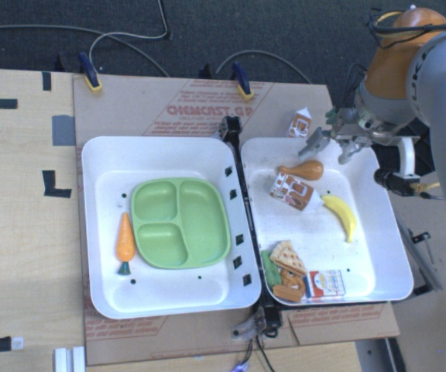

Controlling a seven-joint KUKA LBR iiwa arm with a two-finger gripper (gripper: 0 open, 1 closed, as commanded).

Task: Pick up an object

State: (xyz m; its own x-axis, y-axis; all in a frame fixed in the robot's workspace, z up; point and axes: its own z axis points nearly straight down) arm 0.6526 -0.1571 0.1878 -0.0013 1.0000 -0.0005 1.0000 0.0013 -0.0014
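The gripper (333, 144) is hanging over the top edge of the right bin (385, 242), and its two grey fingers (314, 140) are standing wide apart with nothing between them. The nearest toy is the chicken drumstick (303, 170). It is lying in the top part of the right bin, just below the gripper and a little to the left in the camera view. Its long side is running almost straight across, with the thin bone end pointing left and the fat round end pointing right, toward the fingers. So the gripper probably needs to go down and a bit left, with its fingers closing across the drumstick's thin way.

The drumstick is looking orange-brown, smooth and shiny, like plastic. A small red and white box (292, 189) is touching it from below. A banana (341, 215) is lying near, lower and to the right. In the left bin (103, 208), a green plate (180, 223) is sitting beside a carrot (125, 241).
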